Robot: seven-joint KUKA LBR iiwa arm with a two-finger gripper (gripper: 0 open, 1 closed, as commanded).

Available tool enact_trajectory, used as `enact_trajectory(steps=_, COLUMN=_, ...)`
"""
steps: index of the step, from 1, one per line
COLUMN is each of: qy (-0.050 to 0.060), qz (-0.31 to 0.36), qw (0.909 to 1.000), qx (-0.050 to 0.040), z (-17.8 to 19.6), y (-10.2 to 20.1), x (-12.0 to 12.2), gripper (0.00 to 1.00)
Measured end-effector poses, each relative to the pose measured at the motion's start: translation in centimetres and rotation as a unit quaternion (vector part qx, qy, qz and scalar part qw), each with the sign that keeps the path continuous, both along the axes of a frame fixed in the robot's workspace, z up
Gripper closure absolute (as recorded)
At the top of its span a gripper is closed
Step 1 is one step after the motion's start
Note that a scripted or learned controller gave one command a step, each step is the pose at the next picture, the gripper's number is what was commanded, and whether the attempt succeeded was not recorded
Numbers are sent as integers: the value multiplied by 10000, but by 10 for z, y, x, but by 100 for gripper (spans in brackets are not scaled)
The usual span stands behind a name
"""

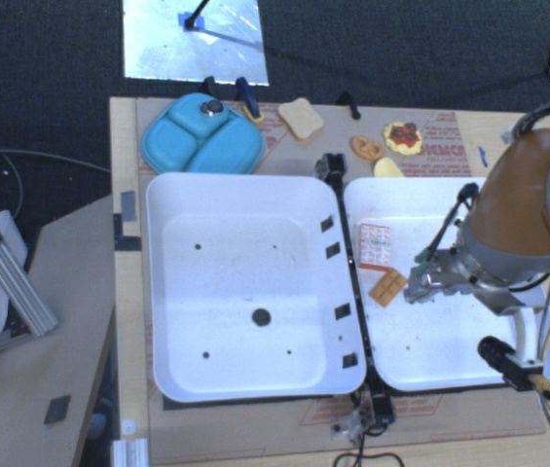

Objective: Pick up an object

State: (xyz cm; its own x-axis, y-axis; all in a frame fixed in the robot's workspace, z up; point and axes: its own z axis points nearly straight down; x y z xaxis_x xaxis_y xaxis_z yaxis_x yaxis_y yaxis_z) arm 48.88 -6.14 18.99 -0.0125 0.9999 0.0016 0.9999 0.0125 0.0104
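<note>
Left bin point(245, 290) holds nothing I want — just a small dark disc point(261, 317) on its floor, so I ignore it. Behind the bins, on the bench, sit a blue divided tray point(201, 136), a toast piece point(301, 118), a pretzel point(366, 148) and a small pizza toy point(403, 137); all out of play. In the right bin point(421, 358), close to the divider, lies a white card with red print point(375, 244), and just below it the orange waffle-like piece point(387, 287) — my candidate target. The gripper point(421, 286) hangs just right of that piece, near touching; whether it is parted or closed I cannot tell from this angle. My judgement: nudge left so the piece sits centred, descend to the bin floor, close slowly, then lift straight. Risk — the flat piece slides toward the divider instead of seating.
</note>
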Motion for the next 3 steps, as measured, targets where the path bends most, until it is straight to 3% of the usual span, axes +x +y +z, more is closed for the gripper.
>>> enact_trajectory(steps=1, qy=61, qz=-88, qw=9999, qx=-16, z=-99, y=-72, x=-1, gripper=100)
enact_trajectory(steps=2, qy=39, qz=-69, qw=10000, qx=-19, z=-81, y=-98, x=-2, gripper=100)
enact_trajectory(steps=3, qy=18, qz=-54, qw=10000, qx=20, z=-102, y=-144, x=1, gripper=100)
